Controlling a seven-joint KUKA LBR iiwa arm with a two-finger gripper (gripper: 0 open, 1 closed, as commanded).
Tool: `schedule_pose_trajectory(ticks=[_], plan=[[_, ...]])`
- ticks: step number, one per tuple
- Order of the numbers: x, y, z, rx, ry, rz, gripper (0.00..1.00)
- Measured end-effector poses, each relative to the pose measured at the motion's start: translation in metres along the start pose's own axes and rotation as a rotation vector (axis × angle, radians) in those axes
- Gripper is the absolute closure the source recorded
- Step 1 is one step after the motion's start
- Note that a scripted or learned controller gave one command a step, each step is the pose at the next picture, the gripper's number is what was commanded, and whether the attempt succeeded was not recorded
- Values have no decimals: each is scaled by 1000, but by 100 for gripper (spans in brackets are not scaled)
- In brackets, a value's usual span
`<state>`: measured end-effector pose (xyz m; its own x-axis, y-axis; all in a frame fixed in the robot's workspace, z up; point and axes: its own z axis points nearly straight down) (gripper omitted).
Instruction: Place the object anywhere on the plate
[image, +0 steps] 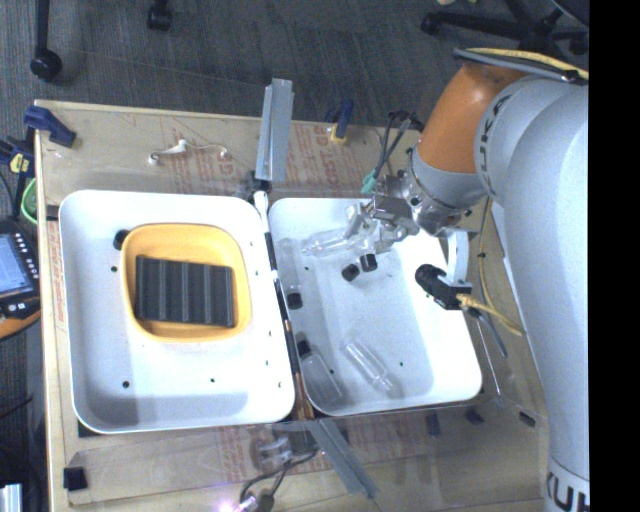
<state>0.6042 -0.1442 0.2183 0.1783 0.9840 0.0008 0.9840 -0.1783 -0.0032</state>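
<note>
Grey arm's two-finger gripper (358, 266) (jaw state: cannot tell) hovers upper-right; the clear plastic object (368, 365) may slip, missing the yellow plate (186, 240).

I read only part of one mark: the letters "KU" in dark print on my arm's grey casing (560, 300), at the lower right. Nothing else is legible to me.
</note>
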Motion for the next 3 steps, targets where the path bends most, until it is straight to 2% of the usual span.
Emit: schedule_pose_trajectory(ticks=[1, 2, 3], plan=[[90, 19, -11, -1, -1, -125, 100], [133, 6, 27, 1, 0, -284, 100], [157, -3, 28, 3, -1, -397, 100]])
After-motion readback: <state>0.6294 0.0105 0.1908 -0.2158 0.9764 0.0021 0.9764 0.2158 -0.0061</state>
